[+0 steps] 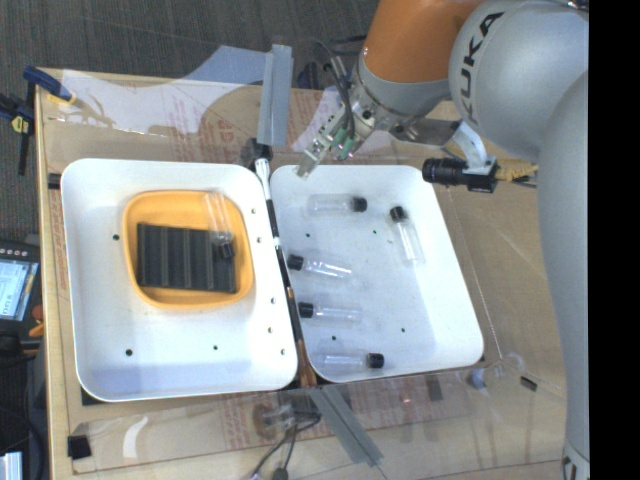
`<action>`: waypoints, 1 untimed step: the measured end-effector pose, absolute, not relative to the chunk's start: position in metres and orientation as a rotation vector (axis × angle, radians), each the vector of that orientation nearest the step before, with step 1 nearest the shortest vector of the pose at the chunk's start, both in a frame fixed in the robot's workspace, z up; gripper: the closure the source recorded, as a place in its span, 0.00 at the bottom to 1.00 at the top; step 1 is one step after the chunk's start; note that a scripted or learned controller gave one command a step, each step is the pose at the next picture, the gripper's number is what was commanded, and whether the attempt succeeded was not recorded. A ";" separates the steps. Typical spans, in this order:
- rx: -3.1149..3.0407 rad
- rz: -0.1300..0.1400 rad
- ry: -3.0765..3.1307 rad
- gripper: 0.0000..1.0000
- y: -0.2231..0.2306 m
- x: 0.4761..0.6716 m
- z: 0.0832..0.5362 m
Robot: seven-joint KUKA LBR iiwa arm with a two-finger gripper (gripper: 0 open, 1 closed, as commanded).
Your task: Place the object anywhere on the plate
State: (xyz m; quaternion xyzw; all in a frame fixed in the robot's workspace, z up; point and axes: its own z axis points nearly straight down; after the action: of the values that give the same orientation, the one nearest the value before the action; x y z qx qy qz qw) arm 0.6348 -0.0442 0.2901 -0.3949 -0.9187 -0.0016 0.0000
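Observation:
An orange plate (150, 213) lies in the left bin (90, 348) and carries a black ribbed rack (185, 258). A clear vial with a black cap (217, 220) rests on the plate's far right part, partly over the rack. Several more clear vials with black caps lie in the right bin (445, 308), among them one near the far edge (335, 205), one at the right (405, 236) and one at the front (350, 361). My gripper (318, 151) hangs over the far left corner of the right bin, above the rim and apart from every vial.
A grey bar (273, 93) stands upright behind the gap between the bins. The arm's grey body (530, 78) fills the upper right. Cables and clips (290, 428) lie on the bench in front of the bins. A small screen (12, 288) sits at the left edge.

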 end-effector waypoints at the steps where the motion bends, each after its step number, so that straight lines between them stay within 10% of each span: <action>1: -1.240 -0.009 -2.887 1.00 -0.044 0.635 0.300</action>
State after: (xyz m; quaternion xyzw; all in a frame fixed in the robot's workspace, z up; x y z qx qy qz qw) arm 0.6354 -0.0439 0.3000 -0.3946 -0.9189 -0.0028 0.0000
